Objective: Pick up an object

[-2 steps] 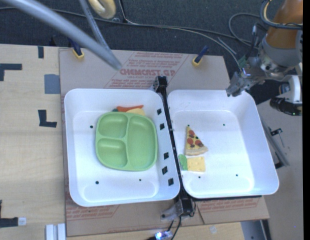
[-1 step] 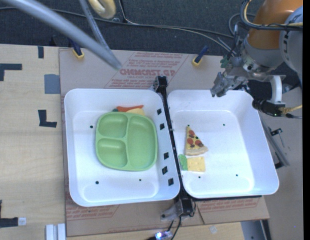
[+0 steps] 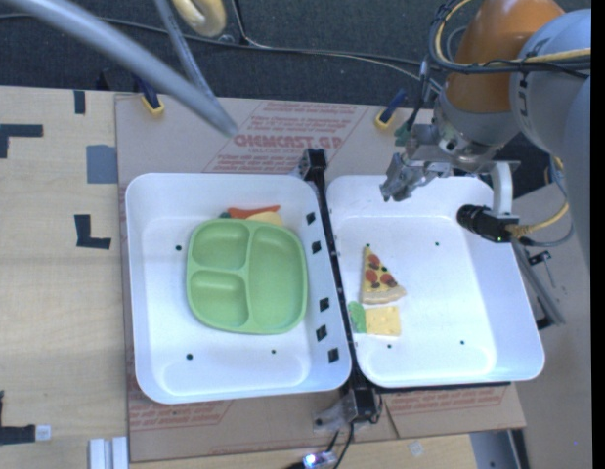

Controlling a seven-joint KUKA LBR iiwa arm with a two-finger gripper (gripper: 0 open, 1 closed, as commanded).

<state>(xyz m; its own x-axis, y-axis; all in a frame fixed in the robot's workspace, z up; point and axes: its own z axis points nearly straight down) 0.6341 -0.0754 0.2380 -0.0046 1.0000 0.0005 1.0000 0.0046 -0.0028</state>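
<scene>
Red, half-legible lettering on cardboard (image 3: 282,140) behind both bins; hand (image 3: 398,186) state indiscernible.

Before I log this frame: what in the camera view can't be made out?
- Gripper, camera view: small and dark over the right bin's back rim; the state of its grip cannot be judged.
- Orange and yellow items in the left bin: mostly hidden behind the green divided plate, so unidentifiable.
- Green piece and yellow piece below the toy pizza slice: too small to name.
</scene>
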